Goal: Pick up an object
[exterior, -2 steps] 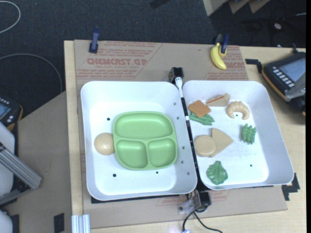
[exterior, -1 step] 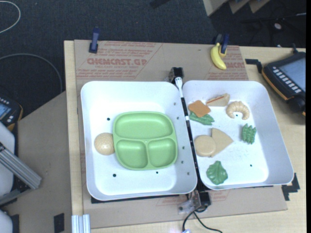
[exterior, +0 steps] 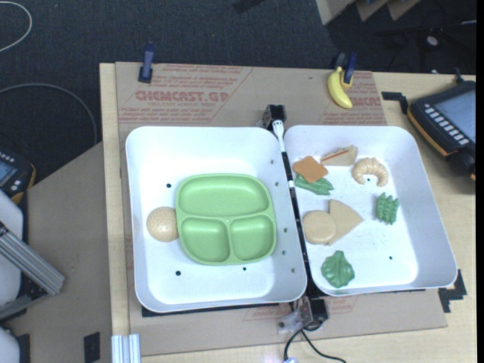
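The right bin [exterior: 423,240] holds several toy foods: an orange wedge [exterior: 310,168], a tan slice [exterior: 339,156], a croissant [exterior: 370,171], a green leafy strip [exterior: 315,186], a small green piece [exterior: 387,208], a round beige disc [exterior: 318,227] next to a tan triangular slice [exterior: 346,218], and a green leaf [exterior: 337,269]. In the left bin [exterior: 147,278] lies a green three-compartment plate [exterior: 225,218] with a round beige cookie [exterior: 161,223] touching its left edge.
A yellow banana [exterior: 339,89] lies on the cardboard behind the right bin. Blue clamps [exterior: 147,63] hold the board's far edge. A black and orange pendant [exterior: 452,119] sits at the far right.
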